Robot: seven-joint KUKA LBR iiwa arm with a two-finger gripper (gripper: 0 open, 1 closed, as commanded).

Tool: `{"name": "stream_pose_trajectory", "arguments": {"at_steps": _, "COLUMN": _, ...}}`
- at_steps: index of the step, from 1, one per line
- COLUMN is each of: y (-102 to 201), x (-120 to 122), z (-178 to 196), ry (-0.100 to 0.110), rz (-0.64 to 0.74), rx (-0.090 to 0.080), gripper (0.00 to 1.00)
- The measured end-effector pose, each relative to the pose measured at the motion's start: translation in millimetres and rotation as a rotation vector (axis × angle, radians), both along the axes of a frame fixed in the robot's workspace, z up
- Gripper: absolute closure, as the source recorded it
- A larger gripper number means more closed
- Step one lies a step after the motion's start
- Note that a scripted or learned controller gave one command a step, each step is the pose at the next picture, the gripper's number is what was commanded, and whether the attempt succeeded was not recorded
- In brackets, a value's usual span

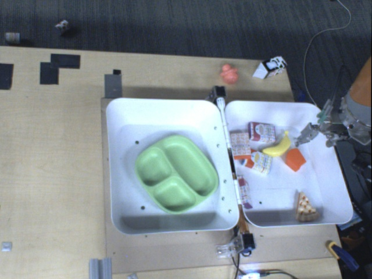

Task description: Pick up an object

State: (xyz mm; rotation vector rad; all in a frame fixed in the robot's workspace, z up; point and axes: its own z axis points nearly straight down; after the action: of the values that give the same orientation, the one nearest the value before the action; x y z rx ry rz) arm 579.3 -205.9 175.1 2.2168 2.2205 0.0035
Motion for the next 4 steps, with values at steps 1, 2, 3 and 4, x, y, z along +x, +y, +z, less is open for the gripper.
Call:
{"name": "stream_pose_trajectory", "arguments": {"at_steps": 1, "y": 8.8, "x": 14.6, "z": -89.4, "ry": -0.001, "rz": 0.004, "rx": 0.0, "gripper": 0.0}}
{"name": "stream_pose_trajectory", "arguments": {"at_steps": 2, "y": 8.9, "x": 16.8, "z": -77.1, "ry": -0.008, "rz": 0.006, "rx": -0.001, "gripper": 1.0}}
{"name": "stream_pose_trajectory", "arguments": {"at_steps": 3, "y": 63.6, "x": -7.3, "z": 14.1, "ry": -0.001, "rz": 0.003, "rx": 0.001, "gripper": 1.0}}
{"name": "stream_pose_trajectory", "arguments": {"at_steps": 4, "y": 63.3, "x": -7.9, "z": 13.4, "ry": 0.0, "rz": 0.002, "rx": 0.001, "gripper": 0.0}}
